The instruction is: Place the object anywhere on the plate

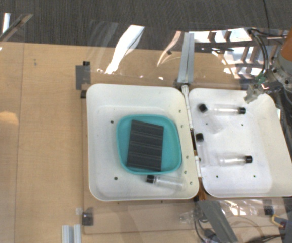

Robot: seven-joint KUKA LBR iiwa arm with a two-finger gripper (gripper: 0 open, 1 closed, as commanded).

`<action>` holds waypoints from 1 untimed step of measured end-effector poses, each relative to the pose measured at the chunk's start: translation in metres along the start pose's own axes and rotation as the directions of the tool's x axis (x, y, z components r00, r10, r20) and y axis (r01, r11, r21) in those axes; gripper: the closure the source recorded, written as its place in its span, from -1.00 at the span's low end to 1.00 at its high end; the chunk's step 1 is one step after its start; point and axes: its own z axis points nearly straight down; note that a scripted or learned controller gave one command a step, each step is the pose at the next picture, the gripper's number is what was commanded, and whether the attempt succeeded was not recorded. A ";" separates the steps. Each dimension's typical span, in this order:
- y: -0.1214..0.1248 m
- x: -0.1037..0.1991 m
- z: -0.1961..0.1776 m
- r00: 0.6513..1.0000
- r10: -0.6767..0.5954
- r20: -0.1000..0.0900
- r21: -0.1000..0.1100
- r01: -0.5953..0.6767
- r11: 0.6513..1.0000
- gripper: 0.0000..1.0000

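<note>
At the upper right of the frame the tool (251, 92) hangs over the right bin's (267, 186) far corner; whether it is wide or narrow I cannot tell. Below it lie clear plastic tubes with black caps: one (221, 109) near the top, another (234, 160) lower. In the left bin (100, 135) a glossy teal plate (174, 151) carries a ribbed dark rectangular block (146, 144). A third tube (163, 181) rests just beside the plate's lower edge. The tabletop (34, 151) is pale wood.

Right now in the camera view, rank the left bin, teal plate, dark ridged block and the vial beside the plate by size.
1. Left bin
2. Teal plate
3. Dark ridged block
4. Vial
</note>
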 end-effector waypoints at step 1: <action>-0.012 0.065 0.028 1.000 0.001 -0.004 0.003 -0.001 1.000 1.00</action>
